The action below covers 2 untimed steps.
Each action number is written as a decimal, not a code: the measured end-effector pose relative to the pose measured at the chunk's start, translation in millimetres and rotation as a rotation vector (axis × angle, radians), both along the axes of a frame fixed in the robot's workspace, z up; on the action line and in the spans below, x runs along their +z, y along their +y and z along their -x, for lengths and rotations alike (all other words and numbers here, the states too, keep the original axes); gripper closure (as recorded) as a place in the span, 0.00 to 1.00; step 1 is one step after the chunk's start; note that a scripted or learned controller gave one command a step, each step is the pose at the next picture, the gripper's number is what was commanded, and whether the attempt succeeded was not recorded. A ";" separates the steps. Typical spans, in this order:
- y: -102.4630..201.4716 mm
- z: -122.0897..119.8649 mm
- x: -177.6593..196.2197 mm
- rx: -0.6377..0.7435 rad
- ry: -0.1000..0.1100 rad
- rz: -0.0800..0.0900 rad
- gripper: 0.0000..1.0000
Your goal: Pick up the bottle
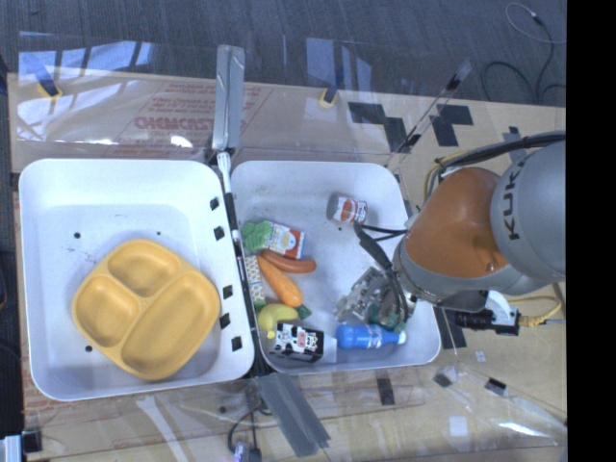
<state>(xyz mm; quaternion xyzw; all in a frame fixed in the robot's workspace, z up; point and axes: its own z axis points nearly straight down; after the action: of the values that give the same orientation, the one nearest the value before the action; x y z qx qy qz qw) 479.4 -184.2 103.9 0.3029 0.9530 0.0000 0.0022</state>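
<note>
Your gripper (369, 299) hangs low in the right bin (318, 176), just above the blue bottle (370, 337); I cannot tell whether it is grasping anything, since the metal parts blur together there. The yellow divided tray (144, 306) lies in the left bin (48, 219). Around the bottle you have a carrot (280, 279) and a sausage (289, 263) to its left, a green-and-red carton (274, 237) above them, a black-and-white carton (298, 342) touching the bottle's left end, a banana (277, 316) beside that, and a small can (346, 210) near the far wall.
</note>
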 end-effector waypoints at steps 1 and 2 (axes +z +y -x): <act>49.5 -22.1 171.6 -0.260 0.002 -0.001 1.00; 49.4 -22.0 171.5 -0.261 0.002 -0.001 0.00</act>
<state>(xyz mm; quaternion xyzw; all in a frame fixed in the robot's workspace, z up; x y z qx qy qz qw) 501.4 -134.8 275.4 0.4242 0.9056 -0.0001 0.0011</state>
